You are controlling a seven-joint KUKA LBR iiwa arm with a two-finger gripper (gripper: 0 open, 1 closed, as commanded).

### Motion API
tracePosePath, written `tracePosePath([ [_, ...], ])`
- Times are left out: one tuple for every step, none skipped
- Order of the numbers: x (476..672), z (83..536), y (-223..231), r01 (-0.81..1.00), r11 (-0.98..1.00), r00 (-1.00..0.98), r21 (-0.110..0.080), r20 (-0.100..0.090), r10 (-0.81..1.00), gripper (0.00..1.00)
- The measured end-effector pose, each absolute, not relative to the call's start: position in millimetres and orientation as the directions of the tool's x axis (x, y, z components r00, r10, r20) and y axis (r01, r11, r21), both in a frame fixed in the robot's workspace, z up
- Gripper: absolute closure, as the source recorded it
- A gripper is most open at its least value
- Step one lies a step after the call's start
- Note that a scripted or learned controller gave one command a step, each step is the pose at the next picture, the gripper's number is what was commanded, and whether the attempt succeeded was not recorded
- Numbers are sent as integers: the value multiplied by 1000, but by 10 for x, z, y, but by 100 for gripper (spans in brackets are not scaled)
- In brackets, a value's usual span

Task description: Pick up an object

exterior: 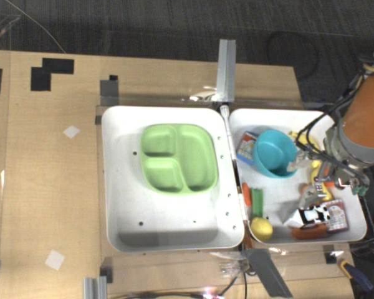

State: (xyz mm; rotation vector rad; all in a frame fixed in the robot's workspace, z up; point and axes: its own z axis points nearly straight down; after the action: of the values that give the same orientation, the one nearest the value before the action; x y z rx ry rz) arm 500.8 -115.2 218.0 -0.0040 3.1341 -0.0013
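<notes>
Pincer [316,189] hangs low over the right bin [356,229]; whether it's clenched or released, I cannot tell. Just beside it to the left sits a blue cup [275,152] with a small packet [246,147] against it, print too blurred to read. Below the pincer lies a black-and-white carton [324,215]; further left, a lemon [261,228] and green stick [257,200]. Well left, the other bin [121,229] holds a green tray [177,157].

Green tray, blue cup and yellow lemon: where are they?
green tray [177,158]: camera view, on the ridge between its compartments.
blue cup [275,152]: camera view, inside its bowl.
yellow lemon [261,228]: camera view, middle of its rounded top.
</notes>
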Motion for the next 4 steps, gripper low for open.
tracePosePath([
  [5533,1012,-1477,68,998,-998,1,-2,68,0],
  [6204,970,-1325,-92,996,-995,-10,-30,-93,0],
  [6499,943,-1217,-145,989,-989,-13,28,-145,0],
  [6105,920,-892,-118,993,-993,-7,-18,-118,0],
])
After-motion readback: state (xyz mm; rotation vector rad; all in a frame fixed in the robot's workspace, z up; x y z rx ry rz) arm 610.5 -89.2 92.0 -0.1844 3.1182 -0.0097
